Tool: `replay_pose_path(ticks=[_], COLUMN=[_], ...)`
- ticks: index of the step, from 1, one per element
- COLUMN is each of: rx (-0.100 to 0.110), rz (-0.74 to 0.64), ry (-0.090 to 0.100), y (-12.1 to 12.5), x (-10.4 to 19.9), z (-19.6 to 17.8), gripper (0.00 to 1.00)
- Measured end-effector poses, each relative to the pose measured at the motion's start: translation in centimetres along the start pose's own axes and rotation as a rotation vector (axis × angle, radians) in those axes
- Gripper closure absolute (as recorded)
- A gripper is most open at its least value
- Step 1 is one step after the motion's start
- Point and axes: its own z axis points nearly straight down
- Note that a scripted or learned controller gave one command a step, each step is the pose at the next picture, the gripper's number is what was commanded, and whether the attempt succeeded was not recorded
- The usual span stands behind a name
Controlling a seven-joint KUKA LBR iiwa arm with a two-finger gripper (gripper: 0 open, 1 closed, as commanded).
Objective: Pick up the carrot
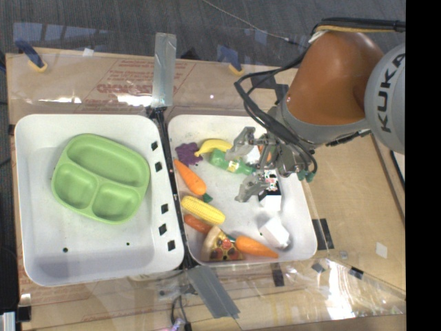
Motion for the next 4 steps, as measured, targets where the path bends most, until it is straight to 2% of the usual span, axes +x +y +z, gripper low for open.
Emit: replay_pose_path(ticks=[1,2,3,4], rx=[-0.004,-0.002,-0.002,-0.002], rz=[-0.068,-0.097,-0.470,-0.474], ry=[0.007,-0.002,-0.004,-0.006], y=[3.0,-1.1,-0.4,-0.1], x=[4.5,-1.0,-3.6,-3.7], z=[8.1,18.2,18.1,17.0], gripper=[0.00,0.00,0.00,1.00])
